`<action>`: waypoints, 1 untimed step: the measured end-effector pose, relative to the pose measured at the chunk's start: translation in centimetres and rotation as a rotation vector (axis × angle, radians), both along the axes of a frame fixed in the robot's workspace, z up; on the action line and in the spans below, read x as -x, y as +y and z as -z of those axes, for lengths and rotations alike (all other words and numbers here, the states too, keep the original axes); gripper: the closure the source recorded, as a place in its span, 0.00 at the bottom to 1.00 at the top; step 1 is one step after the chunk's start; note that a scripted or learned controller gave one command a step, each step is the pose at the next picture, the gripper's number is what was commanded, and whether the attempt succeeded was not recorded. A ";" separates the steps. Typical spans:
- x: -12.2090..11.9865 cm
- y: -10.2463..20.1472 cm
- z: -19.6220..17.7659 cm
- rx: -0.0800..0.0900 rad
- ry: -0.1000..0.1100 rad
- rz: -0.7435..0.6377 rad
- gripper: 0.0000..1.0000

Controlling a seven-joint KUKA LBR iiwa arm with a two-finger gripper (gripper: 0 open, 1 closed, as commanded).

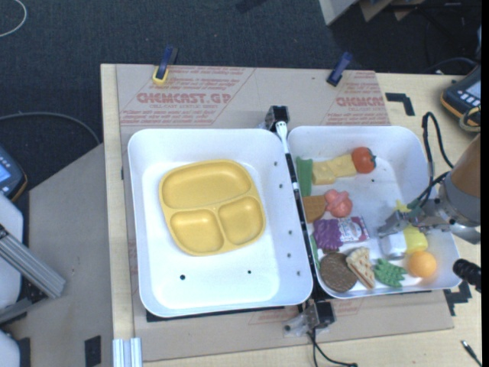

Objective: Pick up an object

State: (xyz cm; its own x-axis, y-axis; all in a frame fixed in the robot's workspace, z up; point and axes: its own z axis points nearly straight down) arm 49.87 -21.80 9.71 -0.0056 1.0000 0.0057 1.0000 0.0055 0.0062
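The gripper (397, 226) hovers low in the right bin (397, 140); whether it grips anything I cannot tell. A lemon (416, 239), an orange (422, 265) and a purple packet (336, 232) crowd it. The yellow tray (210, 206) lies in the left bin (145, 205).

We see a yellow three-compartment plastic plate (212, 215) in the left white bin (145, 205). In the right white bin (348, 134), the metal two-finger gripper (394, 225) hangs at four o'clock, beside a yellow toy lemon (416, 240) and an orange toy fruit (422, 265).
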 end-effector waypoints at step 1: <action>0.6 0.4 -4.6 0.009 0.001 0.005 1.00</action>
